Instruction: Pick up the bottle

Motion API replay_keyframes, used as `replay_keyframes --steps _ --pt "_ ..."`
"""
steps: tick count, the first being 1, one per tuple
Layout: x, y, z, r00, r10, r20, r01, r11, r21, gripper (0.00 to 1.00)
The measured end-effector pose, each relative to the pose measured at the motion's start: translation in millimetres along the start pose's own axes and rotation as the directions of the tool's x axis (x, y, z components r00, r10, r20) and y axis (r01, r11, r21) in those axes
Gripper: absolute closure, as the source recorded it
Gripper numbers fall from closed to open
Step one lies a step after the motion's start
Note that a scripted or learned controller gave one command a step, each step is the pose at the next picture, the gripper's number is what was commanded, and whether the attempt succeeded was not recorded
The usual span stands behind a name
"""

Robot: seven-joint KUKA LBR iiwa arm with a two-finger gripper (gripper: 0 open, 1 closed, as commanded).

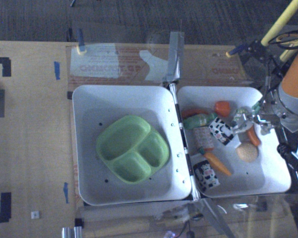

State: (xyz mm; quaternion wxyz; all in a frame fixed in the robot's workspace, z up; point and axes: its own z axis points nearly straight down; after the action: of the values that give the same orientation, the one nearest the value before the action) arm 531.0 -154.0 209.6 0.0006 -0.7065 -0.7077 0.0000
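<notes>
A green bottle (198,120) lies on its side at the back left of the right bin (273,180), next to the bin's left wall. A red-orange piece (191,112) rests against its far side. My gripper (244,120) hangs over the middle of the right bin, to the right of the bottle and apart from it. It sits just above and right of a cow-patterned carton (221,131). Nothing is visibly held.
The right bin also holds an orange tomato (222,107), a carrot (218,164), a tan round bun (247,153), a small orange piece (254,137) and a second cow-patterned carton (206,175). A green divided plate (132,148) lies in the left bin (89,108).
</notes>
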Motion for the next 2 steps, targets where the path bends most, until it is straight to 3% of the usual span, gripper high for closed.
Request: replay_keyframes --steps 1,2 --pt "78 -44 -5 0.979 0.205 0.000 -0.205 0.979 0.003 0.00" --pt "-59 -51 -23 0.957 0.290 0.002 -0.290 0.957 -0.002 0.00"
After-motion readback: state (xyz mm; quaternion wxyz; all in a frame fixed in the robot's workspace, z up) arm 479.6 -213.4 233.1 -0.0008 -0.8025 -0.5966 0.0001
